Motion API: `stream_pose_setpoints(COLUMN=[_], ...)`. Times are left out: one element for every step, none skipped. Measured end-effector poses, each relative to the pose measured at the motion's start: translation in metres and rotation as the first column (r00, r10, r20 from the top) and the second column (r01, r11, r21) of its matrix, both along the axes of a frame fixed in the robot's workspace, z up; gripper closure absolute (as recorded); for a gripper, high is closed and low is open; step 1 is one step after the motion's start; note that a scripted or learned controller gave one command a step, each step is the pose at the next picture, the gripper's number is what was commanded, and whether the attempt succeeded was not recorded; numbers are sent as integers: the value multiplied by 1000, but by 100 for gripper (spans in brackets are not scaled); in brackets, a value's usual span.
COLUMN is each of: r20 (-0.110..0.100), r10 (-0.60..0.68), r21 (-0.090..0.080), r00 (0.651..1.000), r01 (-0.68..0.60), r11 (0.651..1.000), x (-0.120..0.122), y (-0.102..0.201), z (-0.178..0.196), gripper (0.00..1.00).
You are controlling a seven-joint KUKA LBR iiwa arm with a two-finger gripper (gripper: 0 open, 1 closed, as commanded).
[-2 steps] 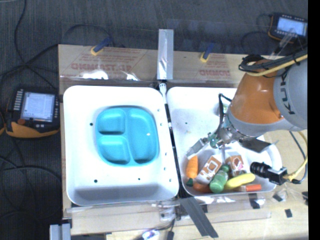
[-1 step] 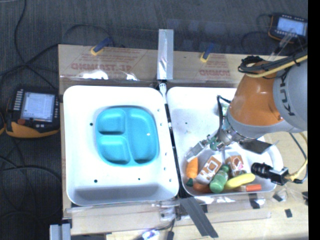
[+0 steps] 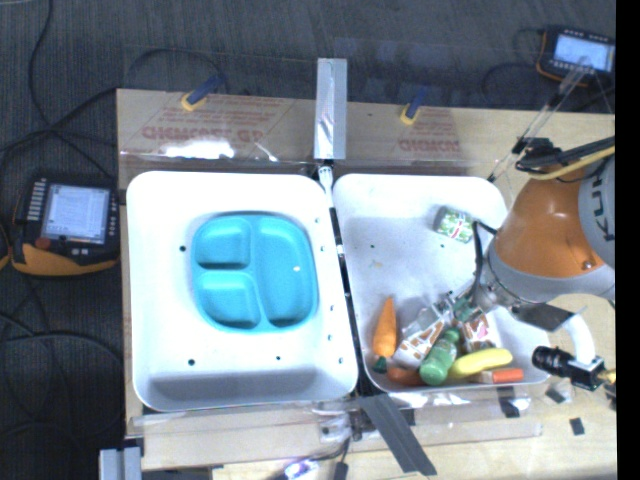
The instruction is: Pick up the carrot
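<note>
The carrot (image 3: 384, 327) is orange with a green stub and lies almost upright along the left wall of the right bin (image 3: 400, 208), near its front. My gripper (image 3: 463, 304) hangs below the orange wrist band (image 3: 540, 230), low over the pile of items to the right of the carrot. A food packet (image 3: 421, 339) lies between the gripper and the carrot. Nothing shows the carrot in the gripper's hold.
At the front of the right bin are a green bottle (image 3: 438, 364), a yellow banana (image 3: 480, 361), a small orange-red piece (image 3: 506, 375) and a dark red item (image 3: 401, 376). A small green can (image 3: 453, 224) lies at the back. The left bin (image 3: 150, 268) holds a blue divided tray (image 3: 251, 271).
</note>
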State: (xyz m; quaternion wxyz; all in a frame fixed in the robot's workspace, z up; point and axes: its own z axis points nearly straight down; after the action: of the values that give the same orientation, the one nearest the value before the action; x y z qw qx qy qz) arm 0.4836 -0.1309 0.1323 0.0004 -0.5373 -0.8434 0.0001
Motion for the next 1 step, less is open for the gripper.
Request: stream_pose_setpoints(r20=[-3], r10=[32], r21=[0], r00=[999], r01=[-32], r11=[999], x=[0], y=[71], z=[50], gripper=[0])
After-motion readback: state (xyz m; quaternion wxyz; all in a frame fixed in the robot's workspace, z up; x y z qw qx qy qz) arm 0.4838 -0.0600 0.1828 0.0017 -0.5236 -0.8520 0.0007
